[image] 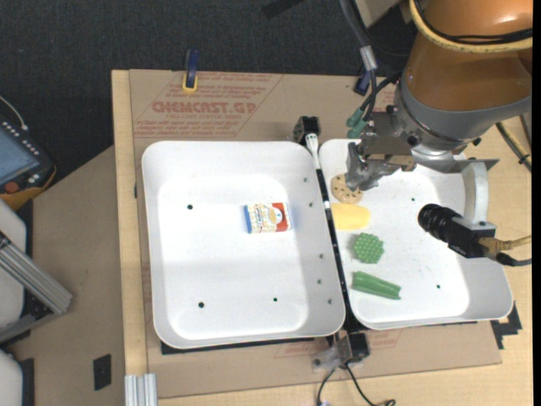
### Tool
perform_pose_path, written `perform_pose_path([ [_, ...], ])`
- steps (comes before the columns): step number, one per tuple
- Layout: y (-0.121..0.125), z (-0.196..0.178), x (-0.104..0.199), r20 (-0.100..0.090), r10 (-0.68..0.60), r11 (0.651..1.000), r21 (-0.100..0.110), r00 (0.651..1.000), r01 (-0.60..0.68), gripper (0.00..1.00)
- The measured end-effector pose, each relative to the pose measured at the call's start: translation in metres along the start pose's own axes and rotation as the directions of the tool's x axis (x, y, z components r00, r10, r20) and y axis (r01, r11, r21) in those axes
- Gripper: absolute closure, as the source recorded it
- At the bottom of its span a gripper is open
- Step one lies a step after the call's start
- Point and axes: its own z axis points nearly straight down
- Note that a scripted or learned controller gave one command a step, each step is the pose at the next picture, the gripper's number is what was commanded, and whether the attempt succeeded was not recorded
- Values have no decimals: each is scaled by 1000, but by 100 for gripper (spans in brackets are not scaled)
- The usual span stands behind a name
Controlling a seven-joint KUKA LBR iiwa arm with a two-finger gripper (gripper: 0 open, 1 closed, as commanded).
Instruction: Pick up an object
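Note:
My gripper [358, 183] hangs low over the back left corner of the right bin [473, 307], right above a round tan cookie [341, 190] that its fingers partly cover. A yellow piece [350, 217] lies just in front of the cookie. Further forward sit a green bumpy ball [368, 247] and a green elongated piece [375, 285]. In the left bin [169, 227] a small blue, white and red packet [267, 217] lies near the middle.
The big grey and orange arm [469, 49] looms over the back of the right bin. A black cylindrical fitting [450, 227] on a white bracket hangs over that bin's right side. The bins stand on a cardboard sheet [211, 100].

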Motion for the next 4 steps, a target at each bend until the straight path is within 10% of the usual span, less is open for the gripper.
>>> perform_pose_path([
  [1,-4,-124,7,-2,3,1000,-14,1000,-3,100],
  [2,-11,-57,31,2,3,1000,11,1000,-3,100],
  [3,-22,-150,89,-4,-3,1000,-8,1000,3,100],
  [4,32,-61,70,5,9,1000,12,1000,-9,100],
])
